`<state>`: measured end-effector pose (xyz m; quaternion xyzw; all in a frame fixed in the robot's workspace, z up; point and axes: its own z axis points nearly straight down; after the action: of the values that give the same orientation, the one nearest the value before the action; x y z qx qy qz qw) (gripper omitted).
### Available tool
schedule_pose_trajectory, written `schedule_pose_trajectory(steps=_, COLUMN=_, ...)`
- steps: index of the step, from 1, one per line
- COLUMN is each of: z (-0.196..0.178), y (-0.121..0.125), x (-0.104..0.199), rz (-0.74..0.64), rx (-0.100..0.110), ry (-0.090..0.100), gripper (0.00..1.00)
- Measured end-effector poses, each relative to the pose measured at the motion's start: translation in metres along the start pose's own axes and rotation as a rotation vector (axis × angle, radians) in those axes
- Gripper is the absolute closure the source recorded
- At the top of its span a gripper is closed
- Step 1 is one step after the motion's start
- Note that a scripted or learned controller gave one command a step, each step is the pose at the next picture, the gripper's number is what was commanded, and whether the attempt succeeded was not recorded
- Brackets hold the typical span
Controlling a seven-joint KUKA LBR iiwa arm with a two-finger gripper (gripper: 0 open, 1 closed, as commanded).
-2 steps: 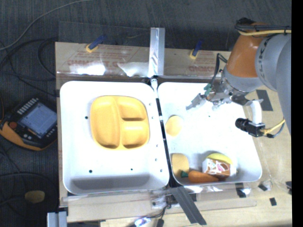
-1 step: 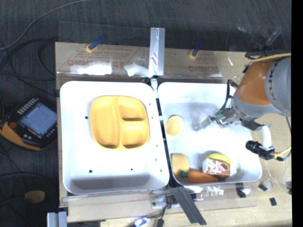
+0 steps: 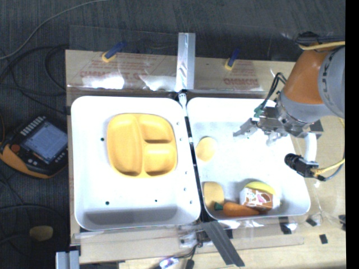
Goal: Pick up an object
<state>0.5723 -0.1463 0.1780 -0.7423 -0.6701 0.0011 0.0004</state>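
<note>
Item for you: small carton (image 3: 257, 198) at the right bin's (image 3: 224, 114) near edge, touching a carrot (image 3: 241, 209), likely light and crushable, so take it across its flat sides; gripper (image 3: 259, 132) hangs above the bin's middle, jaws spread, holding nothing.

blue clamps (image 3: 113, 51), teach pendant (image 3: 35, 145), floor cables (image 3: 67, 10)
</note>
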Motion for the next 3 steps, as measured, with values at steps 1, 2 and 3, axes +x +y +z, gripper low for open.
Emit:
schedule_pose_trajectory(steps=1, z=0.071, y=-0.051, x=-0.02, rz=0.021, rx=0.002, ry=0.001, gripper=0.0)
schedule_pose_trajectory(steps=2, z=0.009, y=-0.009, x=-0.041, rz=-0.06, rx=0.0, ry=-0.001, gripper=0.0)
schedule_pose_trajectory(steps=3, z=0.009, y=-0.009, x=-0.041, rz=-0.06, rx=0.0, ry=-0.001, gripper=0.0)
